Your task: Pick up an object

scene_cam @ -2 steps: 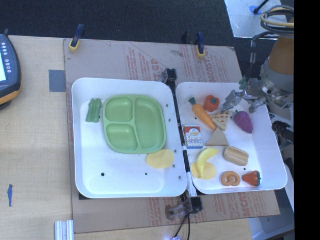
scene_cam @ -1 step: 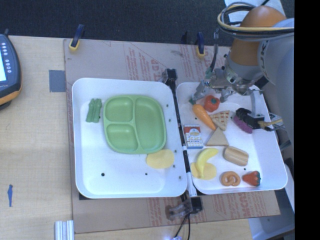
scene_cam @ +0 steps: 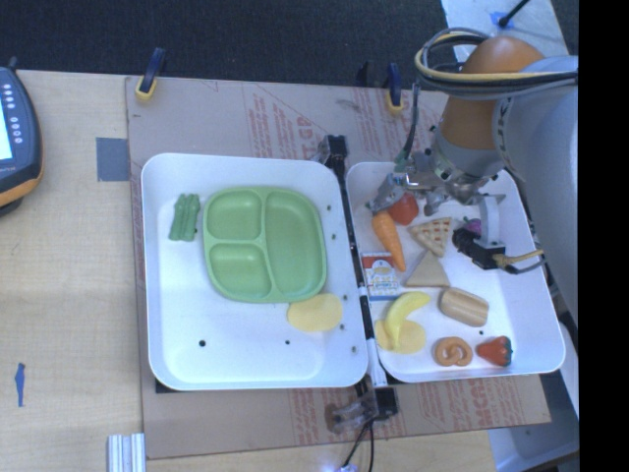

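- the arm (scene_cam: 491,96) reaches in from the right, its orange band above the far end of the right bin (scene_cam: 531,362)
- the gripper (scene_cam: 413,193) is down at the far left corner of the right bin, just over a red tomato-like piece (scene_cam: 404,209); i cannot tell whether it is open or closed, nor whether it touches the piece
- an orange carrot (scene_cam: 388,239) lies slanted just beside the red piece, on its near side
- a pizza slice (scene_cam: 432,234) lies to the right of the carrot, with a beige wedge (scene_cam: 429,271) below it
- a small printed carton (scene_cam: 380,273) lies by the bin's left wall
- a yellow banana (scene_cam: 403,321) lies at the near left of the right bin, a bread roll (scene_cam: 464,307) to its right
- a pretzel (scene_cam: 453,352) and a strawberry (scene_cam: 494,350) lie along the near edge
- the left bin (scene_cam: 177,352) holds a green divided plate (scene_cam: 265,244), a green bean bunch (scene_cam: 184,216) to the plate's left and a pale yellow chip (scene_cam: 314,313) touching its near right corner
- both bins rest on cardboard (scene_cam: 246,116) on the wooden bench (scene_cam: 59,313)
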{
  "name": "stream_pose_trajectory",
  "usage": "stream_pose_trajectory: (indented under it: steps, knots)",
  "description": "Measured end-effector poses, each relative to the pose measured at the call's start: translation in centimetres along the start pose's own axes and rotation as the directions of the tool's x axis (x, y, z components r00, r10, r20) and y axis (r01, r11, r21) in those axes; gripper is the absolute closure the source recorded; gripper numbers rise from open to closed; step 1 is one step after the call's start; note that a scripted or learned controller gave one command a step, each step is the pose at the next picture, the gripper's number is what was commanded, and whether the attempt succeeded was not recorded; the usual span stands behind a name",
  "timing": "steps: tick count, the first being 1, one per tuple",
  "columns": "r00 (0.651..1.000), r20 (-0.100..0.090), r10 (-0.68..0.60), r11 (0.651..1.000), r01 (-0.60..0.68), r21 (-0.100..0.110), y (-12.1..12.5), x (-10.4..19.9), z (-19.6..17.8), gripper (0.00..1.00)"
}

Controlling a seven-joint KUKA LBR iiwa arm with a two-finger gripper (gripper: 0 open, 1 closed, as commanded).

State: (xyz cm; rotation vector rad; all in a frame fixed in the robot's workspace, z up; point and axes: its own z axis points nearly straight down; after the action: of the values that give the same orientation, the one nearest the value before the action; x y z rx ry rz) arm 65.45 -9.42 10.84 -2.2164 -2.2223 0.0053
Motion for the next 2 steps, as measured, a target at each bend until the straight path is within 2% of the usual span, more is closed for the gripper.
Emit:
stream_pose_trajectory:
  steps: [1,2]
  knots:
    - [1.000,-0.002,0.000,0.999,0.000,0.034,-0.63,-0.28,-0.57,1.00]
    - [1.000,0.000,-0.002,1.000,0.002,0.015,-0.22,-0.18,-0.81,0.00]
